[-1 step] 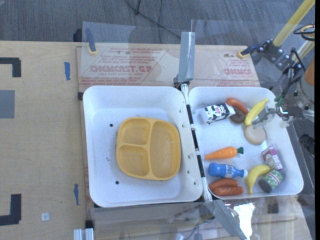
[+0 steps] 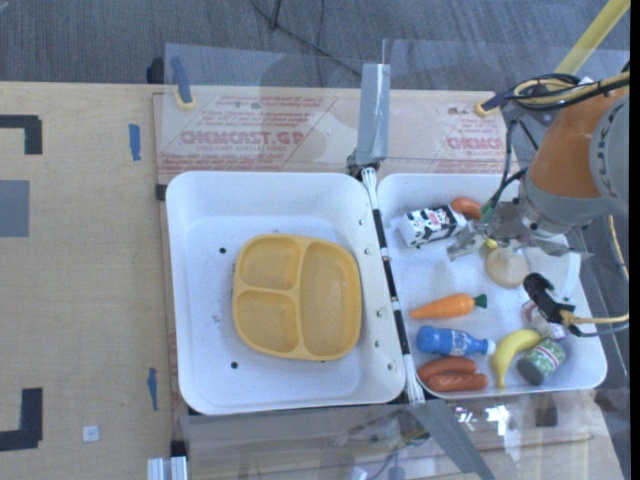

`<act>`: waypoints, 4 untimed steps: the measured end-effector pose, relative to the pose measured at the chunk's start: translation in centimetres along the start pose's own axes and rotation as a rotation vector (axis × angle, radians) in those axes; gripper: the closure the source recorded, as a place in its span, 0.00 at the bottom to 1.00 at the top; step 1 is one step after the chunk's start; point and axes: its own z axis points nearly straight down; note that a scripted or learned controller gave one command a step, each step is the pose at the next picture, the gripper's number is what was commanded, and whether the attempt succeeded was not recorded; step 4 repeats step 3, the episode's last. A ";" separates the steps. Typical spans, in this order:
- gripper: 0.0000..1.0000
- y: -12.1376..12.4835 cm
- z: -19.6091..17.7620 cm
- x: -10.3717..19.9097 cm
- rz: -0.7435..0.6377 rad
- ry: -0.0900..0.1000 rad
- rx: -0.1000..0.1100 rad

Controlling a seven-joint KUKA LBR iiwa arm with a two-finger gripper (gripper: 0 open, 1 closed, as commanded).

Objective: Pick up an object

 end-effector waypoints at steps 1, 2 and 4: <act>0.00 6.3 1.6 -4.8 0.023 0.018 0.015; 1.00 6.4 0.9 -5.1 0.020 0.005 0.013; 1.00 6.4 -13.6 -0.4 0.066 0.002 0.009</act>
